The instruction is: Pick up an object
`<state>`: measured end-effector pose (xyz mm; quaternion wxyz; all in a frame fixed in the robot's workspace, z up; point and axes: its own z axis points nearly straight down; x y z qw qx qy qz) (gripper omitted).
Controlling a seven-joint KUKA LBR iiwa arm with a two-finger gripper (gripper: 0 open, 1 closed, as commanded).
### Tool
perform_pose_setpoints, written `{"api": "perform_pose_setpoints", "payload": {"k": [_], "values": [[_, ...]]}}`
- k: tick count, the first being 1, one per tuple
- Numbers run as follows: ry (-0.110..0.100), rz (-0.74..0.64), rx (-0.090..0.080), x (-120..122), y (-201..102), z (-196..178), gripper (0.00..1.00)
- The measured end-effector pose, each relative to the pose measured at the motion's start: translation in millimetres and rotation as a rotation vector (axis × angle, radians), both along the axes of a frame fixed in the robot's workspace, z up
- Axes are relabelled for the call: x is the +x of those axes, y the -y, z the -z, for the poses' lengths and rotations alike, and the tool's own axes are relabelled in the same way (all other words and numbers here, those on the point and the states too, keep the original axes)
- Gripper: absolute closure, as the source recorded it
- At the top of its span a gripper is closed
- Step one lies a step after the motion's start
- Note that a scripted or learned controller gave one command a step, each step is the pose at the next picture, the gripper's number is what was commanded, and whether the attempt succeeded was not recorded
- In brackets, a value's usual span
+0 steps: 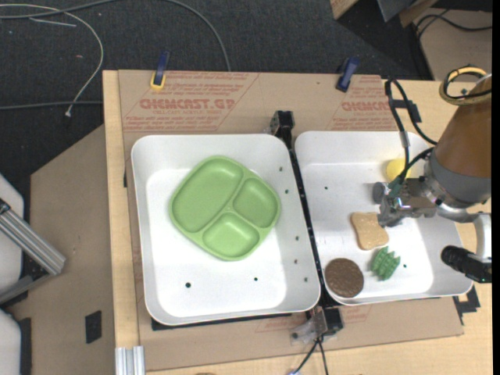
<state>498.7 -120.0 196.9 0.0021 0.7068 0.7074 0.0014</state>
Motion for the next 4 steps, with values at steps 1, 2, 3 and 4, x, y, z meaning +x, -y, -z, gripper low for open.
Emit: {"api": "perform_pose_setpoints", "payload": {"k": [1,2,3,4], "values": [[0.000,0.000,0.000,1.0,0.0,-45.7,1.00],[-0.007,-0.005,0.003,13.1,-57.9,-34.3,1.00],[-0.003,-0.004,0.002,34.7,-108.5,-39.4,1.00],[-0.004,-0.006,0.004,40.2,-170.6,-39.3,1.00]]}}
